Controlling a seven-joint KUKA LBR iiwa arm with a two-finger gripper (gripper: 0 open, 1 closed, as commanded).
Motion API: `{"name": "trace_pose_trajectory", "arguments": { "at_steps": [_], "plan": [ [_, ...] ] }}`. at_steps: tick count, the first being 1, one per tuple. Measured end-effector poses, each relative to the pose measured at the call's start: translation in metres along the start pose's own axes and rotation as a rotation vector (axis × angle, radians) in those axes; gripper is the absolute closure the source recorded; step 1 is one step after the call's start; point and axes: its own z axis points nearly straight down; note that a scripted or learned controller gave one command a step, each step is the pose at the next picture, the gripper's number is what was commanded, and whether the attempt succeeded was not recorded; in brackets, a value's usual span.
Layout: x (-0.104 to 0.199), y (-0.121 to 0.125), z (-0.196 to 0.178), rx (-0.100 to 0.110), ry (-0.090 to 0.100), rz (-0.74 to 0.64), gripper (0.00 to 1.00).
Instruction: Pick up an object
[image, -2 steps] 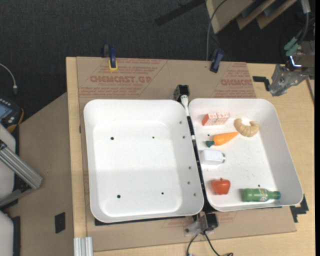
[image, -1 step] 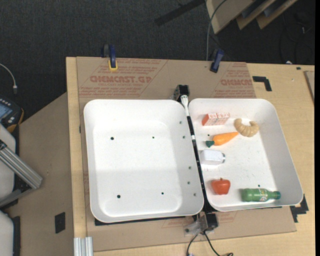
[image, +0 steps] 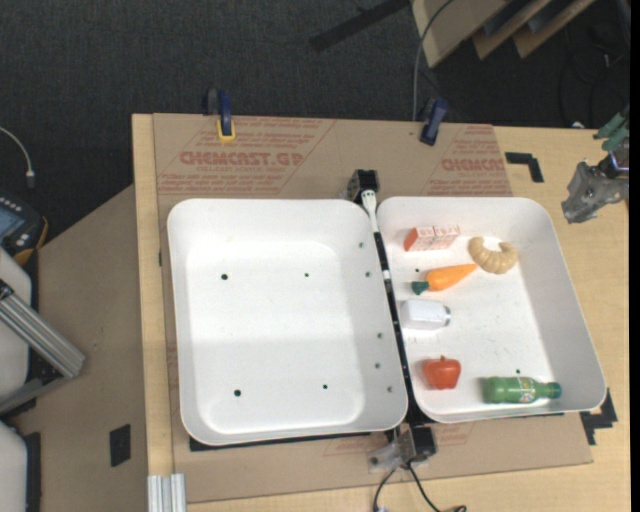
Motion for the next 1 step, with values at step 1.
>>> {"name": "trace_pose_trajectory", "arguments": {
  "at_steps": [1],
  "plan": [
    [-0.0963, -0.0365, -0.1163, -0.022, -0.012, 0.015, 1.0]
  ]
}}
